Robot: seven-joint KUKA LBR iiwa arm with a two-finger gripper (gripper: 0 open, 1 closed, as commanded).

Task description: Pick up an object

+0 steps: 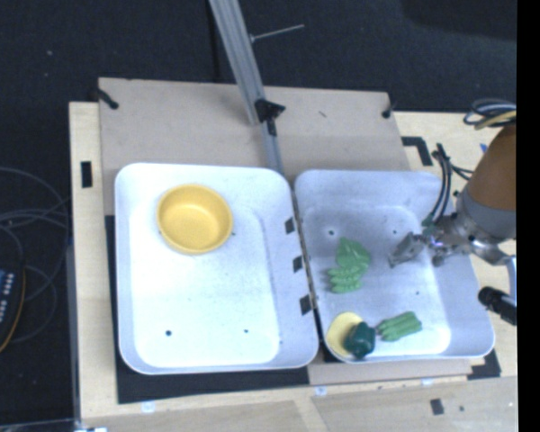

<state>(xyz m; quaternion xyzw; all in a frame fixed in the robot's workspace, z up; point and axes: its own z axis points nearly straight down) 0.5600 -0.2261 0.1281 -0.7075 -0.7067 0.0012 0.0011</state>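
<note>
Tabletop (207, 403): pale board carrying two white bins side by side.
Left bin (207, 322): holds a yellow bowl (194, 218) alone, far from the arm's reach.
Right bin (405, 201): green leafy toy (349, 265) mid-bin; small yellow cup (344, 333) with a dark green piece (361, 339), and a green pickle-like toy (398, 326) beside it (likeliest targets, I'd say).
Hand (412, 248): low over the right bin, right of the leafy toy, gripping nothing; whether its fingers are apart, I cannot tell.
</note>
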